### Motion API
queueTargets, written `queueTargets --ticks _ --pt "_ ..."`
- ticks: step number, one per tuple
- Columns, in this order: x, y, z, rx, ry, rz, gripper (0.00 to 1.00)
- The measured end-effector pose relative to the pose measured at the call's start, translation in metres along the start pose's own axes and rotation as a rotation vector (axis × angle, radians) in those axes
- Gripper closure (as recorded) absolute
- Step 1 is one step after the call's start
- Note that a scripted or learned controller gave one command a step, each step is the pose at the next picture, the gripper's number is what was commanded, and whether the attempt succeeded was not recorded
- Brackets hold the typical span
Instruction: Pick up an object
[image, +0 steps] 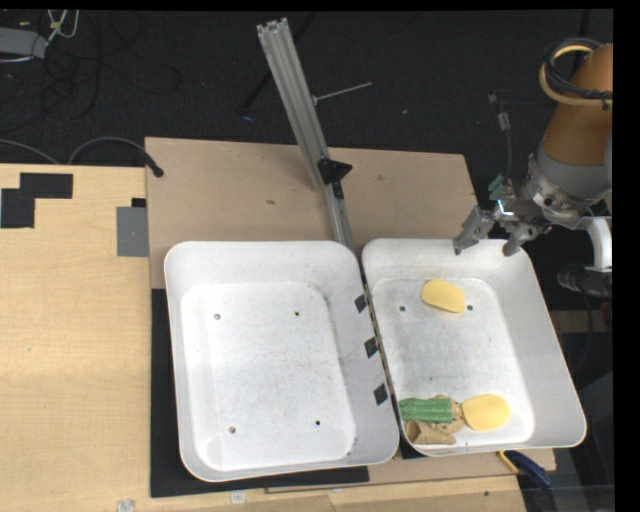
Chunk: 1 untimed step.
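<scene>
In the right bin (545, 340) a yellow oval object (443, 296) lies near the back. At the bin's front a second yellow piece (486, 411) rests beside a green object (427, 409) and a tan object (433, 432). My gripper (492, 235) hangs over the right bin's back rim, above and to the right of the yellow oval. Its two fingers stand apart with nothing between them.
The left bin (180, 290) sits alongside, joined to the right one by black clips (371, 346). A slanted metal rail (305, 125) runs from the back down to the gap between the bins. Tan board lies behind both bins.
</scene>
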<state>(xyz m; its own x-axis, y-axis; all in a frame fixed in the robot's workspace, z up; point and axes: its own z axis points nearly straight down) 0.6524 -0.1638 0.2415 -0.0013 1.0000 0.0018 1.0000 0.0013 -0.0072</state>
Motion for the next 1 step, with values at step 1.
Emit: queueTargets --ticks 1 --pt "0.0002 0.0009 -0.0029 -0.004 -0.002 -0.002 0.0"
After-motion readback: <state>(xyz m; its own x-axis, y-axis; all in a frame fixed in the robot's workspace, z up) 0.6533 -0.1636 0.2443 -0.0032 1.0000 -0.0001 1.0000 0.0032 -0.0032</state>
